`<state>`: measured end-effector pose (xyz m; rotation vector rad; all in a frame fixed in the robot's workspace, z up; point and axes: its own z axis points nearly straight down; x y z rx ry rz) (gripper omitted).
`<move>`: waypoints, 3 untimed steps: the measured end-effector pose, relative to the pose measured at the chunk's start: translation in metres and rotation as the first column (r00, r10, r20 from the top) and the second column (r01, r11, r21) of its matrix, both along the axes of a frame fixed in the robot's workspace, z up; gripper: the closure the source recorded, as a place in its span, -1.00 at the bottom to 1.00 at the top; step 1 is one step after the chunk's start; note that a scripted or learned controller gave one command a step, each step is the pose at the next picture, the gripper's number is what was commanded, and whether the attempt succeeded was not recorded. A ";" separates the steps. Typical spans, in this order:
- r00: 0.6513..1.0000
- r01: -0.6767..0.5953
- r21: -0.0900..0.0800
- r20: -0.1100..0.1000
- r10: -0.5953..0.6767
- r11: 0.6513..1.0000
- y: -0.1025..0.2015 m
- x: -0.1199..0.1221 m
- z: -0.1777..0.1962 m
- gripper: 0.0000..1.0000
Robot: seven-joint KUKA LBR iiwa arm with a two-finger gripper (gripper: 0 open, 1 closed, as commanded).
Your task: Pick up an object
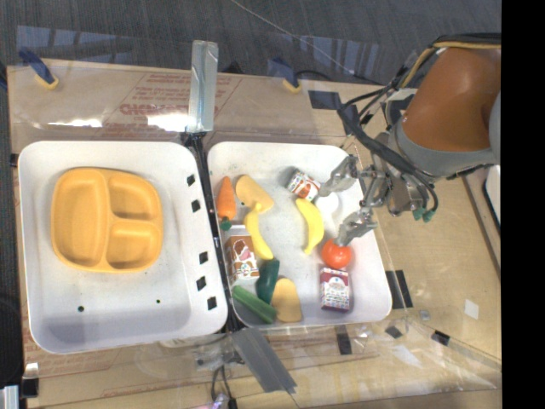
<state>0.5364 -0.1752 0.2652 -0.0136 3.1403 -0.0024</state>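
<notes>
Two bins sat on the counter, and in the right bin (223,156) the gripper (350,201) hung with jaws spread wide and empty, the banana (310,224) lying near at its nine o'clock, long axis running twelve to six.

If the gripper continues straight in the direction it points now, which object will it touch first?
Probably the banana. The gripper points left into the right bin, its fingers spread open. The small can lies near the upper finger and the tomato near the lower, so depth leaves this uncertain.
</notes>
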 end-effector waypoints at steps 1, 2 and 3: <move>0.996 0.087 0.004 -0.012 -0.086 0.996 -0.026 0.036 -0.117 -1.00; 0.992 -0.126 0.003 -0.004 0.127 0.992 0.001 0.034 -0.174 -1.00; 0.991 -0.135 0.002 0.000 0.135 0.991 0.003 0.036 -0.162 1.00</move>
